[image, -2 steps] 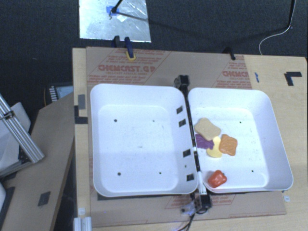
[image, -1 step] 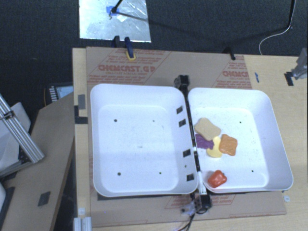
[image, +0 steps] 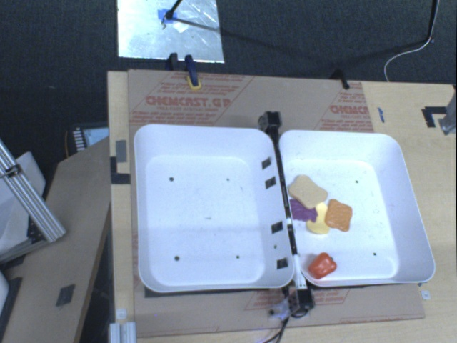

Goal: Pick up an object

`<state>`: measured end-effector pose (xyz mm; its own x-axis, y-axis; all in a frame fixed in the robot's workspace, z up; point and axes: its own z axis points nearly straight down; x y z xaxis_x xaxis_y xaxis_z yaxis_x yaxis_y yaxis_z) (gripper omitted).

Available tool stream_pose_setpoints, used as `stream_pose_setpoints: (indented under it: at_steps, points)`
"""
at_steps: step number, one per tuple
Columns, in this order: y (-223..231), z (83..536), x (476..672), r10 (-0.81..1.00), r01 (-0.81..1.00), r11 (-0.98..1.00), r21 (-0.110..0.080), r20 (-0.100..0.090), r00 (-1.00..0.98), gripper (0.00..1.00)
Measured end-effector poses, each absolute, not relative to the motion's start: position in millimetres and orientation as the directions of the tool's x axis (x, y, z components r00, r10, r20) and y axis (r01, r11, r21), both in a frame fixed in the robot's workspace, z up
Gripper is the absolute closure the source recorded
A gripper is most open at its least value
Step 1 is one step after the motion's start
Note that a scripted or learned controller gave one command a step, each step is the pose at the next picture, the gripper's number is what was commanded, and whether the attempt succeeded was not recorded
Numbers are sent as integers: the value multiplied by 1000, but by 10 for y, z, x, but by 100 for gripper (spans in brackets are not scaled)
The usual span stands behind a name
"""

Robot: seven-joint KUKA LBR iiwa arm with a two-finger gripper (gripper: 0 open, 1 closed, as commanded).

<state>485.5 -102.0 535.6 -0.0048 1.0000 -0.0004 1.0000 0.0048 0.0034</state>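
I see a small grey part (image: 449, 117) at the right edge, well apart from the objects. I cannot tell the gripper's state. In the right bin (image: 416, 220), near the divider, the tan piece (image: 308, 189), purple piece (image: 300, 209), yellow piece (image: 318, 221) and orange piece (image: 340, 215) lie touching. The red piece (image: 322, 265) lies apart, near the front wall.

Robotics lab: white bins (image: 207, 138) on cardboard-topped bench (image: 235, 95), aluminium framing (image: 28, 199), cables (image: 410, 48).
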Motion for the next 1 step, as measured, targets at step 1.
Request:
stream_pose_setpoints:
  at_steps: [1]
  points:
    - [-400, 4770, 4868, 1000, 1000, 9, -1, 1, -9, 100]
